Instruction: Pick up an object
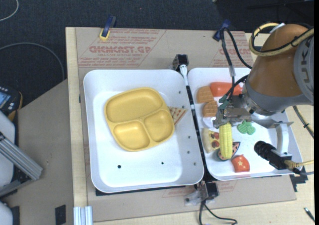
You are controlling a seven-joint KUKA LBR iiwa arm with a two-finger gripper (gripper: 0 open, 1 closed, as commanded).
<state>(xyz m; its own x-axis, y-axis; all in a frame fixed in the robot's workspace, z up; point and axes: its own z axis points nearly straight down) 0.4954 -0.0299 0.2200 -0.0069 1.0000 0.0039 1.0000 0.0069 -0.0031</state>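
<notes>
Corn cob (226, 139), yellow and lying lengthwise, is resting in the right bin (294, 141), near that bin's left wall and towards its front. Reading from the left: the left bin (99, 169) is sitting on a cardboard-covered bench (79, 59), and it is holding a yellow divided plate (138, 118) with three compartments, lying flat towards the back of the bin. A small tan waffle-patterned piece (177, 114) is lying just beside the plate's right edge, against the bin's right wall. Crossing into the right bin, two tan bread-like pieces (205, 94) are lying one in front of the other near the back left, with an orange-red piece (221, 89) beside them. In front of these, a small mixed-colour flat piece (213, 140) is touching the corn cob's left side. My pincer (230, 113) is hanging right over the cob's far end, and I cannot tell whether it is open, closed or gripping the cob, since my wrist is blocking the view. A dark wedge (235, 147) is peeking out by the cob's right side, a red piece (240, 163) is lying in front of it, and a green piece (245, 128) is sitting just right of my pincer. My grey and orange arm (279, 64) is reaching in from the right, covering the back of this bin.
</notes>
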